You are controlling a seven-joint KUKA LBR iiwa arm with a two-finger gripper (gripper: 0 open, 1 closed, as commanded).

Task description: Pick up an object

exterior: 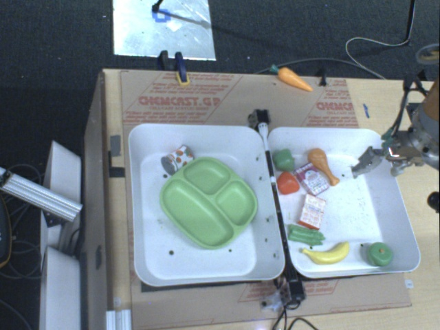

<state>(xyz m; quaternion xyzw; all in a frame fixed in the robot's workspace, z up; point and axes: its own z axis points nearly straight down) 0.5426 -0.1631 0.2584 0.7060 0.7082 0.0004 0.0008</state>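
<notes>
- Most of the arm (425,126) is cut off at the right edge.
- 1 gripper (364,162) hovers over the right bin (405,232), fingers' spread indiscernible.

- two white bins (148,184) (399,232)
- one green tray (208,201)
- one banana (327,254)
- one drumstick (322,163)
- two carrots (294,79) (288,183)
- two packets (313,212) (313,181)
- one can (177,159)
- one green apple (379,254)
</notes>
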